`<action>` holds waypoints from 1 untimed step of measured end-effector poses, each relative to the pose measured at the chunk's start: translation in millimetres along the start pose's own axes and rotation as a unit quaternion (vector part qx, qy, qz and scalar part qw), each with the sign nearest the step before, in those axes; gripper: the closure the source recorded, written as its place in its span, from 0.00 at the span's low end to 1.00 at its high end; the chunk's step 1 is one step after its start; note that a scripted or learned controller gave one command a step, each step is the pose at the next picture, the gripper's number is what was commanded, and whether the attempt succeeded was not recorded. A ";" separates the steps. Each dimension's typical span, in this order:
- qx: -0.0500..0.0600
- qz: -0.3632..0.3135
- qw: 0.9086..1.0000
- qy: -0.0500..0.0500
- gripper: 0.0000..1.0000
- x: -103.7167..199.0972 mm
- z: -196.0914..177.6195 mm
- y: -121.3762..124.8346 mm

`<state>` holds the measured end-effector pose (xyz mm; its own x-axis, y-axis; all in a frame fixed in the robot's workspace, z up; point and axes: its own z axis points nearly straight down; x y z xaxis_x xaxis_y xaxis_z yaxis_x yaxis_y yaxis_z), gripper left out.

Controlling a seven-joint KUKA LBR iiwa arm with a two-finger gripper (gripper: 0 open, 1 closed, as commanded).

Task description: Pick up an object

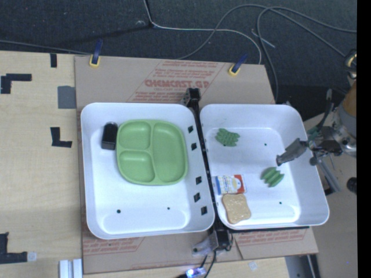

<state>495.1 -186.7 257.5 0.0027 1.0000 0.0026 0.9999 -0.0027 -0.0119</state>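
Observation:
The right bin [290, 116] holds a green leafy toy [227, 137] near its back left and a small green piece [272, 176] toward the right. A white packet with red and blue print [230, 184] lies by the front left, with a tan bread-like slice [236, 208] just in front of it. My gripper [289, 153] reaches in over the bin's right rim, just above and to the right of the small green piece and apart from it. Nothing hangs from the gripper.
The left bin [93, 172] carries a light green divided plate [152, 152] and a small black block [109, 135] at the plate's left. A black divider with clips [200, 155] runs between the bins. Cables cross the dark floor behind.

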 end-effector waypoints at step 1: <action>-0.005 -0.002 1.000 -0.001 0.00 0.3 -5.4 2.1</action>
<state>497.4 -186.4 262.8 -0.0007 1.0000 0.0000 1.0000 0.0007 -0.0016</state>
